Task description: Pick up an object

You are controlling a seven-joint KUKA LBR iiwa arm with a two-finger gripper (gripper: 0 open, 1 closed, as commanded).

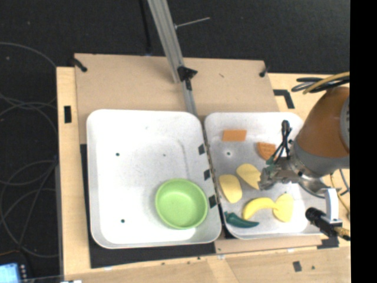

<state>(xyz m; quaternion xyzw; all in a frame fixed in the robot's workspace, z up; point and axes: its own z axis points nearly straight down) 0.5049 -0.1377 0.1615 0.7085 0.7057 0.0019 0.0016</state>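
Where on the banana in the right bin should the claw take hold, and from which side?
Probably the banana's thick middle, coming straight down from above. It lies flat and curved on the right bin's floor, so the narrow width across the curve suits two fingers. The green piece by its left end and the yellow piece at its right crowd the tips.

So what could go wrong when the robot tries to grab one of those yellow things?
The gripper hangs right by a yellow piece, and other yellow pieces lie close beside it, so it might nudge a neighbour or pinch two together. The banana is curved and could slip out. The arm also covers part of the right bin, so something hidden there may get bumped.
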